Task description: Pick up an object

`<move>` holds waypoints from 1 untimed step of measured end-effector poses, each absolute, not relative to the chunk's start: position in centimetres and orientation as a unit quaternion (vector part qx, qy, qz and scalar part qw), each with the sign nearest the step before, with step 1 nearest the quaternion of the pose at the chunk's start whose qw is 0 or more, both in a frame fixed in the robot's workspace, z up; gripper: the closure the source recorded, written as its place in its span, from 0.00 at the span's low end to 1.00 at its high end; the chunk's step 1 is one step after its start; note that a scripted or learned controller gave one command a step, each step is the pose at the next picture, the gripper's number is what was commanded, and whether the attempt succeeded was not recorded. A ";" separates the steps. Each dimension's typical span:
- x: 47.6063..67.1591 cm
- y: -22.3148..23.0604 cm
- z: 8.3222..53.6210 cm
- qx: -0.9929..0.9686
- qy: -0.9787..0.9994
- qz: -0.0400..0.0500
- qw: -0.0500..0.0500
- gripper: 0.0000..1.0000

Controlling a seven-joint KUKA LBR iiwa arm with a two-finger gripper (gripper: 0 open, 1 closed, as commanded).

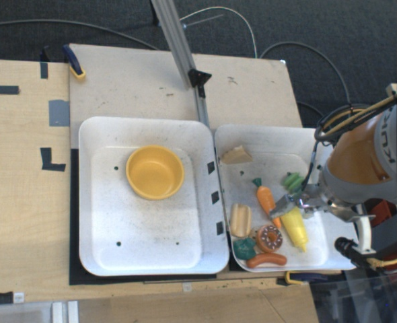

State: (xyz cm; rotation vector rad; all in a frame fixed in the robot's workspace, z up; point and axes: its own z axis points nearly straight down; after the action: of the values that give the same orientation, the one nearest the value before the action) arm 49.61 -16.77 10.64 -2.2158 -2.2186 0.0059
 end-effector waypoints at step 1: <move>49.7 -16.7 11.9 -0.706 -0.708 0.001 0.002 1.00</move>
State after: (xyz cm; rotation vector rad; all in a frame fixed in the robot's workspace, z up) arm 49.67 -16.74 11.86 -2.2159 -2.2209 0.0034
